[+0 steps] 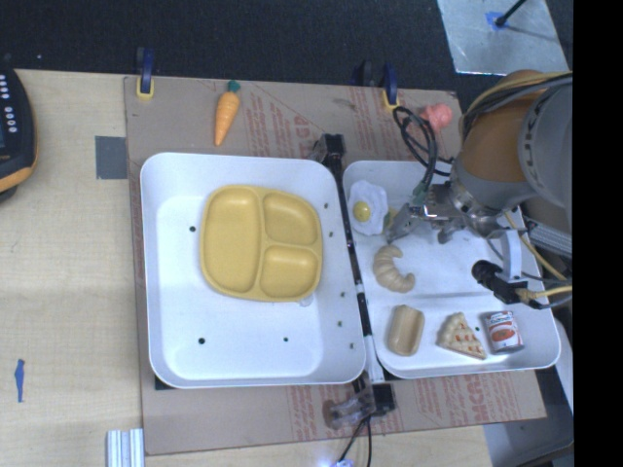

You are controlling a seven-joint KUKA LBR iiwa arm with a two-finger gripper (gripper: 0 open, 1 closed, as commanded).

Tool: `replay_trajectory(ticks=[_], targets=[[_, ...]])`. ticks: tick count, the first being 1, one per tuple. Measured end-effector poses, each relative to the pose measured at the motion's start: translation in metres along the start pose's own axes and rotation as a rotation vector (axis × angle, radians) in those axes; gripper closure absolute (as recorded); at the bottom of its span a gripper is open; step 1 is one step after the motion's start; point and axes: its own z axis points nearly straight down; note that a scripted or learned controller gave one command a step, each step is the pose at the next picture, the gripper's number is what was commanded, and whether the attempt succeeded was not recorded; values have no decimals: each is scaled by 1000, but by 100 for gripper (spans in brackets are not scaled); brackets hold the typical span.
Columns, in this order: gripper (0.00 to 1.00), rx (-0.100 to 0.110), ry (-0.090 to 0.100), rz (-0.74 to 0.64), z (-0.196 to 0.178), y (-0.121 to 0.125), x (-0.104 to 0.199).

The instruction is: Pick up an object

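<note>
Tan croissant within our reach

We see the gripper (401, 224) hovering released above the right bin (545, 358), holding nothing. Just below lies the croissant (393, 268): likely light, rigid plastic, curved. We would pinch across its thick middle.

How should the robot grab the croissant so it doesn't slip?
Probably from straight above, pinching the croissant across its thick middle. It lies flat in the right bin and curves like a C, with thin tapering ends that would slide out. There is open floor on both sides of the middle, while the fried egg sits close above its top end.
</note>
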Motion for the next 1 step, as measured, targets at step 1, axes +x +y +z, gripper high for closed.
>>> replay_trajectory(ticks=[1], targets=[[0, -18, -10, 11, 6, 36, 8]])
